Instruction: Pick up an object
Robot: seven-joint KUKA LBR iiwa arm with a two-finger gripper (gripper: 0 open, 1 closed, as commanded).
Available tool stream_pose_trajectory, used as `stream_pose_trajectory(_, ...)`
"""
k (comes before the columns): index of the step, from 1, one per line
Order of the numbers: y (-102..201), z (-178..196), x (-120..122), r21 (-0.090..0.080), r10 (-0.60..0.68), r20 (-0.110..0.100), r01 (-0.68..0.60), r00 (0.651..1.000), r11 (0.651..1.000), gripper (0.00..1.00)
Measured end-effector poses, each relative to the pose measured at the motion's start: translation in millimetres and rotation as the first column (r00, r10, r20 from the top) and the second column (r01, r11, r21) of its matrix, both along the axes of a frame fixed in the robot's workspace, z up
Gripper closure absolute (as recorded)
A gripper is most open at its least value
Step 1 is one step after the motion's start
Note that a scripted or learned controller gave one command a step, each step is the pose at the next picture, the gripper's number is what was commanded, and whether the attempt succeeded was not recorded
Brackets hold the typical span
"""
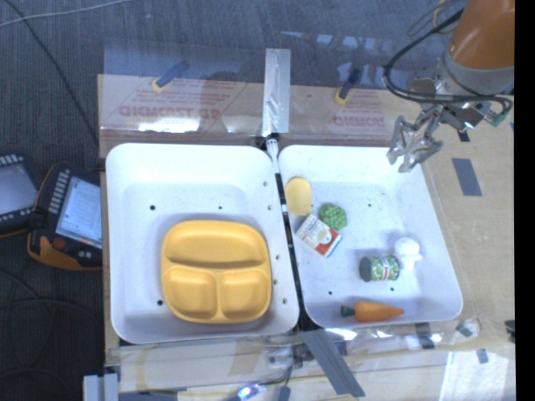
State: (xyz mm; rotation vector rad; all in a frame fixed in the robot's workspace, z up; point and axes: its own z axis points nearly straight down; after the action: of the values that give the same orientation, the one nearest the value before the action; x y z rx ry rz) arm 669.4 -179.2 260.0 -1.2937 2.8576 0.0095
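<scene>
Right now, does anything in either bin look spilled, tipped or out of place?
Only mildly: the green can lies on its side in the right bin. The carrot, small carton and yellow tray look intact; nothing spilled.

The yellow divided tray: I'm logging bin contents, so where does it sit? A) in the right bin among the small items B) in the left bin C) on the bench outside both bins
B: the yellow divided tray lies flat inside the left bin, apart from the small items in the right bin.
</scene>
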Motion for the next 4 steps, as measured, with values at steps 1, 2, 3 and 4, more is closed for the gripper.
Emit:
stream_pose_trajectory(1,-41.8,6.2,-13.6,-0.001,0.593,0.002,-0.593,0.805,0.805,1.00)
stream_pose_trajectory(2,-40.4,-29.8,-0.6,0.000,0.851,0.005,-0.851,0.526,0.526,1.00)
stream_pose_trajectory(3,-36.5,-22.3,0.5,0.007,0.850,0.016,-0.850,0.526,0.526,1.00)
stream_pose_trajectory(4,-33.3,-15.4,1.3,0.014,0.849,0.025,-0.849,0.528,0.528,1.00)
